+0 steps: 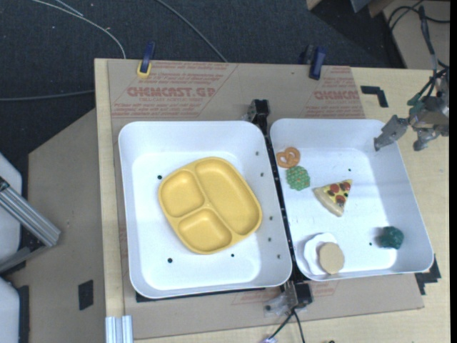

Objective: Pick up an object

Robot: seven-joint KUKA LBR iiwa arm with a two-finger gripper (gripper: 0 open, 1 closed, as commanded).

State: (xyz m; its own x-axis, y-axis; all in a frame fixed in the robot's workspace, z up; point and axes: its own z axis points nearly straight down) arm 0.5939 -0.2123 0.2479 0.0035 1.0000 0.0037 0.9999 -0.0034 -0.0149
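Claw [404,135]: up at the far right edge, over the top right rim of the right bin; its 2 fingers are spread apart with nothing between them.
Right bin [357,138]: white and shallow, with 5 small things in it, all of them well apart from the claw.
Pizza [335,195]: a toy slice near the middle of the right bin, point toward the bottom.
Green piece [298,178]: bumpy, just left of the pizza, close to the bin's left wall.
Pretzel [289,156]: orange-brown, right above the green piece, almost touching it.
Teal lump [390,238]: dark, alone near the lower right wall.
Tan disc [330,257]: sits on a white round base in the lower left corner.
Left bin [143,148]: white, beside the right bin.
Tray [208,204]: yellow, 3 compartments, lying tilted in the middle of the left bin.
Bench [214,84]: brown board with red print under both bins, with 2 blue clamps at its top edge.
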